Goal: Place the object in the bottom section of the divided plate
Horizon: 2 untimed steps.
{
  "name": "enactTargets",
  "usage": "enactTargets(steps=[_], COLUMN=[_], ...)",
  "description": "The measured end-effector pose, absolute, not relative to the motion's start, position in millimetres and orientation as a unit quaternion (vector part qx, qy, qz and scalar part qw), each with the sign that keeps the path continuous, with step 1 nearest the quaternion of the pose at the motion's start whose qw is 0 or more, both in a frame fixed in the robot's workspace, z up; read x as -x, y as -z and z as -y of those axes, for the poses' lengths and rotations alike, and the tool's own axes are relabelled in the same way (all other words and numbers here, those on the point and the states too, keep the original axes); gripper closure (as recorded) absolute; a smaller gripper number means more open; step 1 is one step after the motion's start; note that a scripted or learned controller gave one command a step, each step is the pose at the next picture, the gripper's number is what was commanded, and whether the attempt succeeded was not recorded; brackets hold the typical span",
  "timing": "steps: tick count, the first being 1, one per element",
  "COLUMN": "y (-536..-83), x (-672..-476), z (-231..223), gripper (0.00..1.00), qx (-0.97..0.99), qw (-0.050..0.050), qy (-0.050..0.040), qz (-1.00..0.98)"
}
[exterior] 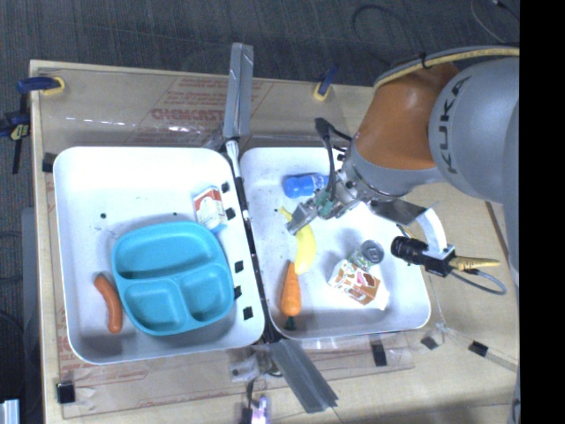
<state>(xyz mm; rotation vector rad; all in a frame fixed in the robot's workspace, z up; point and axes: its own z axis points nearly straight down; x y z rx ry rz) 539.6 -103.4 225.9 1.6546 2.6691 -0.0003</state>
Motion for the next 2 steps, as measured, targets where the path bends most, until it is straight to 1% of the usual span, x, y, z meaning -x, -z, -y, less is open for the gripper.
enactTargets(steps=[1,2], y=[-236.1,-215.4], x=[-540.6,-563.7], z=[103.0,27.0], gripper=[1.00,1.00], qx=[-0.525,-0.535], qw=[0.001,-0.001], qy=[0.0002,0.0008], qz=[-0.851,-0.845])
